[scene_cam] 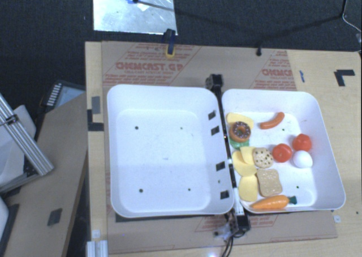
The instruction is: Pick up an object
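Gripper state: cannot tell. Toys crowd right bin (325, 154). Best target, judging: lone sausage (272, 120), upper centre-right; descend straight, avoid donut (240, 131).

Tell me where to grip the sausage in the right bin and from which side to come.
Grip the sausage across its narrow middle, coming straight down from above. It lies flat, slightly curved, with bare bin floor on both long sides, so fingers should fit either side.

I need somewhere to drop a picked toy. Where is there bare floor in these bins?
The left white bin is bare across its floor. In the right white bin, toy food crowds the left side, from the chocolate-iced doughnut down to the orange carrot; a bare strip runs along its right wall.
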{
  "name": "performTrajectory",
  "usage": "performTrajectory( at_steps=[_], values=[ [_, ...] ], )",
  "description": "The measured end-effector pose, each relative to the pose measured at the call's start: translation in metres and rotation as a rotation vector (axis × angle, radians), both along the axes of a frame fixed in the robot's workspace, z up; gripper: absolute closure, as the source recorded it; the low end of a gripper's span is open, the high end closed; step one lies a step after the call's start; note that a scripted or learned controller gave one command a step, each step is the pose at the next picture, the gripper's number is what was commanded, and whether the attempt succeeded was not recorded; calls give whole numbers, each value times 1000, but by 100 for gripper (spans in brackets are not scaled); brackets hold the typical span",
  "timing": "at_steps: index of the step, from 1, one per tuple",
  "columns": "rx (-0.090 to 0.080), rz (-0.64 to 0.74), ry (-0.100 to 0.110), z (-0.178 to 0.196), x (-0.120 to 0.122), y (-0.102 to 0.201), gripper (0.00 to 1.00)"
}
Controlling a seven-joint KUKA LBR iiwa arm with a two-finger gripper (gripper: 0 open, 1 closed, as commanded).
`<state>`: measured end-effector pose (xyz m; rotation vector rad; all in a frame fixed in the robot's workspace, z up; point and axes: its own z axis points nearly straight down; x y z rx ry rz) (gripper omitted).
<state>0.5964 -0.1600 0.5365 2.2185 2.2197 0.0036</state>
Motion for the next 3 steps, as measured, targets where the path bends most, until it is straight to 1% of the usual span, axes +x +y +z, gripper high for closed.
performTrajectory(
  at_steps=[1,2,3],
  values=[
    [0,0,2,-1,-29,-7,100],
    [-3,-1,-2,-1,17,-48,100],
    [0,0,1,-1,-1,-45,100]
  ],
)
